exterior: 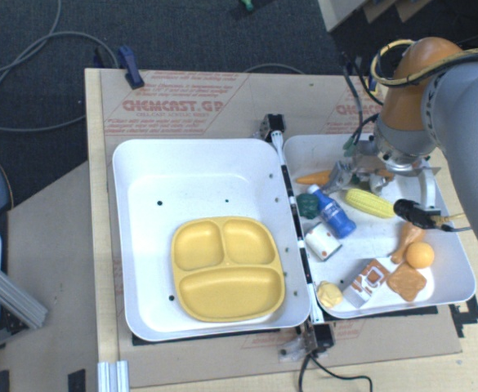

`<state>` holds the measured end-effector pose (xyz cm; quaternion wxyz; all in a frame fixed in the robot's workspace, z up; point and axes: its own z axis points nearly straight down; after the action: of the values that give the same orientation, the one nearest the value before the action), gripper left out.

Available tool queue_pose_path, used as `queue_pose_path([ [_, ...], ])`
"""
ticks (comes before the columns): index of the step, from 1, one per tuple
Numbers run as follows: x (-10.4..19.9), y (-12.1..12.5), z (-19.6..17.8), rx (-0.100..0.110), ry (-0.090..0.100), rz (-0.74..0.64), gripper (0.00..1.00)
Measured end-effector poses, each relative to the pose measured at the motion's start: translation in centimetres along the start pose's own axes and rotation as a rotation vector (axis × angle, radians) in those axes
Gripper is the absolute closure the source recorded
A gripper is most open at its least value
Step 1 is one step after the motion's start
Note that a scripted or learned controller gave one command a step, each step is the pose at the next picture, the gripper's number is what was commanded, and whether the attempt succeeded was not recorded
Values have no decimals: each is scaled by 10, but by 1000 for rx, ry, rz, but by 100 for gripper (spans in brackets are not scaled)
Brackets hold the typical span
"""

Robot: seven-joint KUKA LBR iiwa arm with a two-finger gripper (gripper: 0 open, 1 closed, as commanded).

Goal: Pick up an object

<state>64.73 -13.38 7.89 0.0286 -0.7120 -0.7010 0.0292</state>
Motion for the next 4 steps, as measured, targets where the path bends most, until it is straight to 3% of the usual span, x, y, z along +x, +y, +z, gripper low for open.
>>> queue_pose_path([
  [1,-54,-45,-2,-76,2,-10,0],
  [2,-26,2,-3,14,9,-1,0],
  [3,-83,16,-4,-58,18,-7,0],
  [4,-81,20,-19,-84,0,-17,100],
])
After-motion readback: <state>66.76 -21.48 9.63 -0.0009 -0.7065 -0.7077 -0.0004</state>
